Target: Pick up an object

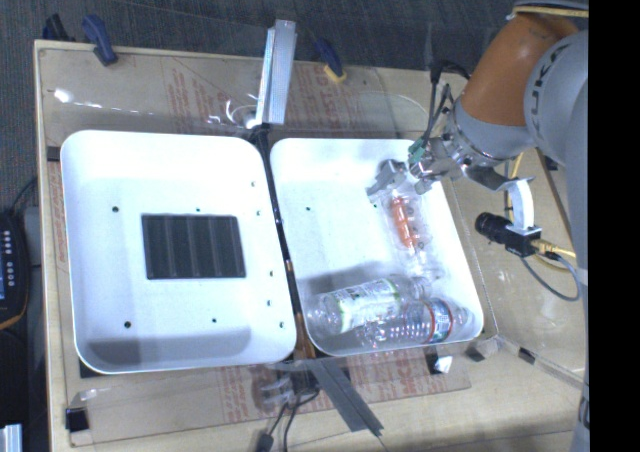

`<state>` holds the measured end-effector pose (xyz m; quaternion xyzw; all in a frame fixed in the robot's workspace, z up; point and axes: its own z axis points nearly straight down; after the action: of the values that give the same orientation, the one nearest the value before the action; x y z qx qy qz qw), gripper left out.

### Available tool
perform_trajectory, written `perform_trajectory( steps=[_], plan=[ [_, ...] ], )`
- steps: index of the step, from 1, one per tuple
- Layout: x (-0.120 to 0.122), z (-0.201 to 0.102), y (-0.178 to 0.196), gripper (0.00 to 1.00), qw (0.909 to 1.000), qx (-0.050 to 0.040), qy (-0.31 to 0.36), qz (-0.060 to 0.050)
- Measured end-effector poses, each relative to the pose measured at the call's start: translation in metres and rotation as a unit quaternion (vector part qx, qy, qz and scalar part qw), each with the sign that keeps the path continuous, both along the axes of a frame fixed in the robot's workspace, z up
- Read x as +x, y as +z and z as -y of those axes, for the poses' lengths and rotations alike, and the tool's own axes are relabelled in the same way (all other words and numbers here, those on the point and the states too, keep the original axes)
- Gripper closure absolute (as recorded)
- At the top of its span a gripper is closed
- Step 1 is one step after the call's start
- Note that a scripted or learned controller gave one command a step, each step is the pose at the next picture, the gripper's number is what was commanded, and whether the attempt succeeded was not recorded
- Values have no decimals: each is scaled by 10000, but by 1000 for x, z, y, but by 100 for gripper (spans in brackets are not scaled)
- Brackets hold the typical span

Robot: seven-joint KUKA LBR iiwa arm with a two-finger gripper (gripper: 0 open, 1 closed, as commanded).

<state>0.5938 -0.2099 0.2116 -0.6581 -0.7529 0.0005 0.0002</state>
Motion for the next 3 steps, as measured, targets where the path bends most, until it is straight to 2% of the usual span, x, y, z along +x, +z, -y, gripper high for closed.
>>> perform_trajectory(
  steps=[1, 2, 3],
  plan=[
    [46, -4, -121, 0, 9995, 17, 317, -14],
    [23, 0, -22, 0, 9988, -3, 498, 10],
    [7, -1, -24, 0, 9970, 8, 772, -14]
  ],
)
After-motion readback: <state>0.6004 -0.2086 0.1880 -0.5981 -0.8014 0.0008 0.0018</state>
